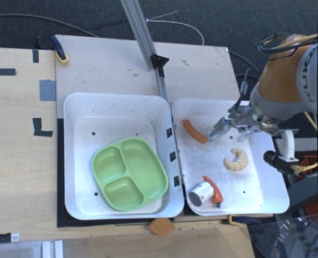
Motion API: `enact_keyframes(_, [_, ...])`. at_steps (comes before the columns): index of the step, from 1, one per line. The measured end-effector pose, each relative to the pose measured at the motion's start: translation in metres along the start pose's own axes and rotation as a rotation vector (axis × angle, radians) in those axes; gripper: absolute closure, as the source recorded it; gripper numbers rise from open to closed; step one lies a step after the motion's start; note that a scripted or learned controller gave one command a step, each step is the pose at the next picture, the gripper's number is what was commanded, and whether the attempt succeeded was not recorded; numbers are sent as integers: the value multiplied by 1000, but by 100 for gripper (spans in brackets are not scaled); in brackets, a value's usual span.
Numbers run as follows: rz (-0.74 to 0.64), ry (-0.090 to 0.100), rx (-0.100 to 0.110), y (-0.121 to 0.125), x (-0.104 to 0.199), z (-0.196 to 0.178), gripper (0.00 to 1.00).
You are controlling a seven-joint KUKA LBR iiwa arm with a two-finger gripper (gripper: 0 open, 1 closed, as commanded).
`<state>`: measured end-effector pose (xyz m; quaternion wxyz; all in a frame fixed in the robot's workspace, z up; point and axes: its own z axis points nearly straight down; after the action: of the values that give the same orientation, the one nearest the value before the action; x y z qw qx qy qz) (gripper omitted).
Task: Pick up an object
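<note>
Sausage (195,131), orange, lies near the far edge of the right bin (266,198), just beside my gripper (230,130), whose jaws stand apart with nothing between them. Nothing is lifted yet; closing and raising remain. A croissant (236,159), carrot (214,190) and white cup (201,193) share that bin. The left bin (76,144) carries a green tray (129,173). The surface (19,144) is pale wood; dark floor lies beyond.

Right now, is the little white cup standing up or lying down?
Lying down. The small white cup rests on its side in the right white bin, its dark open mouth facing sideways, beside an orange carrot toy.
</note>
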<state>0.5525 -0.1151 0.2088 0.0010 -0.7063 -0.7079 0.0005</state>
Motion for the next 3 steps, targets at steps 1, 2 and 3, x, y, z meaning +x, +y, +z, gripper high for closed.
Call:
enact_keyframes(1, [0,0,0,0,0,0,0])
enact_keyframes(2, [1,0,6,-8,3,62,0])
enact_keyframes(3, [1,0,7,-10,4,117,0])
